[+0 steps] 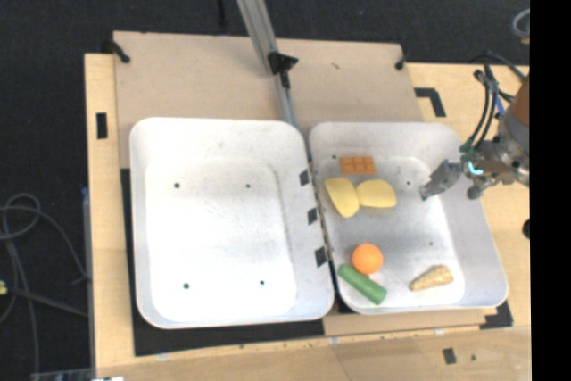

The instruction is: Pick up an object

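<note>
Pincer (443, 180) hovering over the right bin (464, 232), near its upper right side, well apart from every item; too blurred to tell whether spread or pressed together. Nothing seen between its tips.

Candidates all in the right bin: waffle (357, 164) near the top, two yellow pieces (342, 196) (376, 194) touching side by side just below, orange (367, 259) lower down, green cylinder (361, 284) just beside it at the bin's lower left, tan wedge (431, 278) to the lower right.

Probably light toy food, stiff and smooth, so somewhat slippery. Orange likely to roll; best gripped across its middle. Green cylinder best taken across its short width, at mid-length. Right yellow piece nearest the pincer, but crowded by its twin. Waffle flat and low, hard to get under.

Left bin (219, 219) on the tabletop (375, 76) alongside.

No brands, labels or readable writing.
</note>
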Robot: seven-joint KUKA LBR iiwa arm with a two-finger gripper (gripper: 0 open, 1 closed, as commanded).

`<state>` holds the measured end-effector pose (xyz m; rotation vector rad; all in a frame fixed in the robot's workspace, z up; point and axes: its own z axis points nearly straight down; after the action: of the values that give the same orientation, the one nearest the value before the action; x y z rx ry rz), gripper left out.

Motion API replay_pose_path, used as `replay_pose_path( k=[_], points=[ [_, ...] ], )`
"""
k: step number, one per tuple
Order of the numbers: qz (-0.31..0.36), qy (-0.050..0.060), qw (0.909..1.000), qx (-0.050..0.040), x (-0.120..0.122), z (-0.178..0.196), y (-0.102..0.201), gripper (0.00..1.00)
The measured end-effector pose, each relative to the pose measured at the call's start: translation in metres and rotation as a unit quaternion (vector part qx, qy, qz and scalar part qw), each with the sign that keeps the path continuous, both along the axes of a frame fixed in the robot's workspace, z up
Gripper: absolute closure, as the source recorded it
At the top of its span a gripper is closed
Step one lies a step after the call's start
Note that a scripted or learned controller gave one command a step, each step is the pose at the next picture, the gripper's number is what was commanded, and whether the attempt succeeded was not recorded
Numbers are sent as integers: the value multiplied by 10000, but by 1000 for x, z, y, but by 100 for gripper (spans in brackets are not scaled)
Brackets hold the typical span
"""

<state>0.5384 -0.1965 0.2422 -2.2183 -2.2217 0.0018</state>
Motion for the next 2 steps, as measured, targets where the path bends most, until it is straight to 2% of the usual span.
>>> replay_pose_path(
  k=[1,2],
  points=[
    [1,-25,10000,-7,1,3,0,0],
    [-13,2,10000,-10,-5,-41,-3,0]
  ],
)
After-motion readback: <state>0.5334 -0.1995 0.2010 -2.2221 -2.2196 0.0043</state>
